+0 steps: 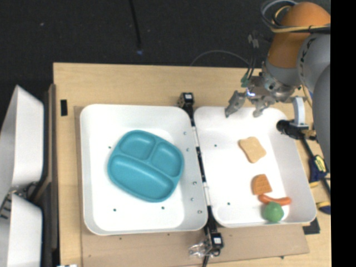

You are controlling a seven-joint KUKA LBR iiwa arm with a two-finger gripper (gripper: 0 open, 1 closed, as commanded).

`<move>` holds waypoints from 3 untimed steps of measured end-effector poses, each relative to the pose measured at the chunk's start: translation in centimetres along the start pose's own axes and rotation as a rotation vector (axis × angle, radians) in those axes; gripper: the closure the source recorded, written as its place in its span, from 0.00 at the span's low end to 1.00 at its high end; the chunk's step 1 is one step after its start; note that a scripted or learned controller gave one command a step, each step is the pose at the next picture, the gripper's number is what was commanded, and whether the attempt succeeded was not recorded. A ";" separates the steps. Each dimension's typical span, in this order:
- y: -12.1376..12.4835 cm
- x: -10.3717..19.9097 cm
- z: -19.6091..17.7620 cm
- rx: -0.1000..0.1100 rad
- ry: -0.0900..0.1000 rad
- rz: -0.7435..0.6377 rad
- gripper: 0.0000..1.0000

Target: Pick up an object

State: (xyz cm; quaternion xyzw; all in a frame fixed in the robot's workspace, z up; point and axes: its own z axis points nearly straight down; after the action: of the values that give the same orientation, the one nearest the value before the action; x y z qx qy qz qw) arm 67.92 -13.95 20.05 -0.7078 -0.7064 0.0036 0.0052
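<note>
My gripper point(245, 109) hangs over the far edge of the right bin point(222, 149), its two fingers spread open with nothing between them. Below it in that bin lies a tan slice of bread point(252, 149). Farther toward the front sit a small orange-brown cracker point(261, 183), a red-orange carrot-like piece point(275, 199) and a green ball point(272, 212), all close together near the front right corner.
The left bin point(94, 204) holds a teal divided plate point(146, 164) at its middle. A black clamp point(186, 99) sits at the far end of the seam between the bins, another clamp point(210, 242) at the near end.
</note>
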 end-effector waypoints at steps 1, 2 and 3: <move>0.3 0.0 -1.0 -0.014 -0.002 -0.003 0.00; 0.4 0.7 3.8 -0.010 -0.005 -0.004 0.00; -0.5 0.2 8.6 -0.011 -0.006 -0.001 0.00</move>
State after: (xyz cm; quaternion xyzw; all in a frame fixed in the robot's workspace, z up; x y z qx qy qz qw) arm 67.33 -13.73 11.46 -0.7073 -0.7069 0.0019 -0.0005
